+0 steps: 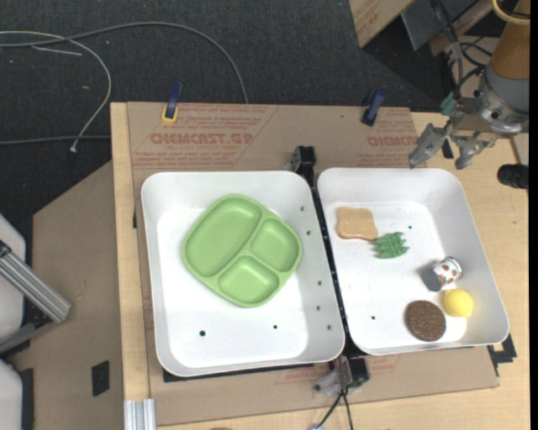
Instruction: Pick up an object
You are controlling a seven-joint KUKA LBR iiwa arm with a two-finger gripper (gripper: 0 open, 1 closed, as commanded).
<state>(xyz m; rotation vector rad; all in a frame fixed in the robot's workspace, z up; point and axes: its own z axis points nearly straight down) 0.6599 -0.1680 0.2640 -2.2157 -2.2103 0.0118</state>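
My gripper (447,149) hangs at the upper right, above the far edge of the right bin (395,189), its fingers spread open with nothing between them. Inside that bin lie a tan slice of toast (356,223), a small green leafy piece (391,245), a white cup with red and green spots (446,272), a yellow lemon (458,303) and a brown round cookie (424,320). All of these rest apart from the gripper, nearer the front of the bin.
The left bin (168,336) holds a green three-part plate (242,249). Blue clamps (173,102) (373,107) grip the brown board's far edge. A black bracket (303,158) sits between the bins at the back. Cardboard boxes (378,18) stand behind.
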